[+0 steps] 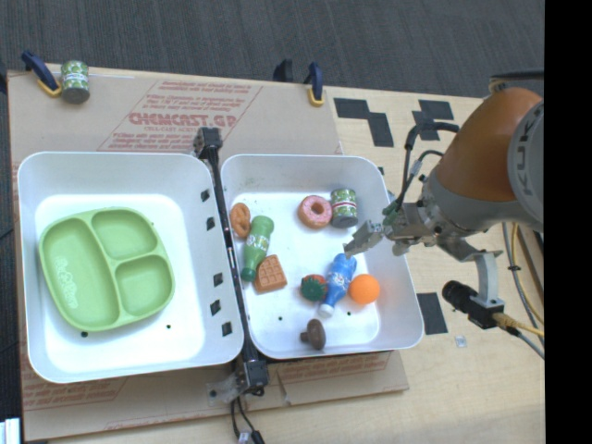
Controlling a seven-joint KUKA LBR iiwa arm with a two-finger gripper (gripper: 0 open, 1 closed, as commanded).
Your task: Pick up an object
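Several small toy items lie loose in the right white bin [277, 176], among them a blue plastic bottle [339, 278] touching a round orange ball [365, 289], likely scattered so each offers a separate grasp. Beside the bin's right wall hangs the gripper [368, 238], nothing visible between its fingers, though I cannot tell their spread.

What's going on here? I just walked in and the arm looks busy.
The robot arm's gripper hangs over the right side of the right bin, above the blue bottle and orange ball. Nothing shows between its fingers. The left bin holds a green divided plate.
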